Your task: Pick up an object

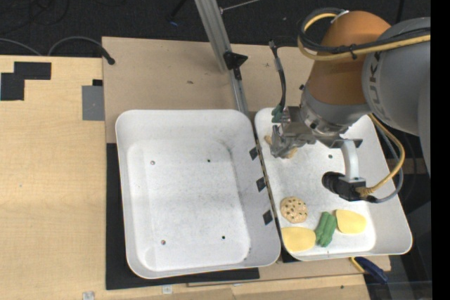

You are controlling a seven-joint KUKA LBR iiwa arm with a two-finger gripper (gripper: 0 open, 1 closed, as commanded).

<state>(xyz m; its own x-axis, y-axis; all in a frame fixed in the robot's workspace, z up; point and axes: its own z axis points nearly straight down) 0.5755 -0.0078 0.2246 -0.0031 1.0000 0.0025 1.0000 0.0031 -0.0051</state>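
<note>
The two-finger metal gripper (pixel 283 144) hangs low over the far left part of the shallow white right-hand bin (pixel 383 235); whether its jaws are spread or pressed together cannot be told, and nothing is visible between them. The candidate objects lie well apart from it, at the bin's near end: a round speckled brown cookie (pixel 293 208), a pale yellow rounded piece (pixel 298 239), a green pod-shaped piece (pixel 325 228) and a second yellow piece (pixel 350 222). In my judgement, the cookie is the best target, being nearest and standing clear of its neighbours. The approach should be centred and vertical, avoiding the bin wall.
</note>
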